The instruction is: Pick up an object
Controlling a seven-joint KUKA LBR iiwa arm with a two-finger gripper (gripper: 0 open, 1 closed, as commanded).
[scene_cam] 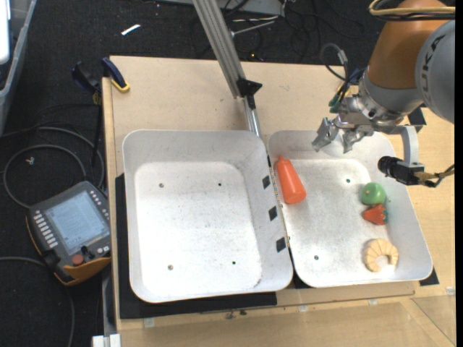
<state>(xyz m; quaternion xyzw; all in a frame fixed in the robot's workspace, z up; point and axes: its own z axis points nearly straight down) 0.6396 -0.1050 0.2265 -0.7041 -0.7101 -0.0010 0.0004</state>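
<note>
The right bin (325, 266) holds an orange carrot-shaped piece (290, 181) near its left wall, a green round fruit (373, 192) with a red strawberry-like piece (375, 214) just below it on the right side, and a tan croissant-shaped piece (380, 254) near the front right corner. My gripper (335, 137) hovers over the back edge of the right bin, above and right of the orange piece and apart from it. Its fingers are spread, with nothing between them.
The left bin (145, 157) sits beside the right one, split by a shared wall. A slanted metal pole (221, 42) reaches down to the bins' back middle. A teach pendant (71, 226) lies on the floor at left.
</note>
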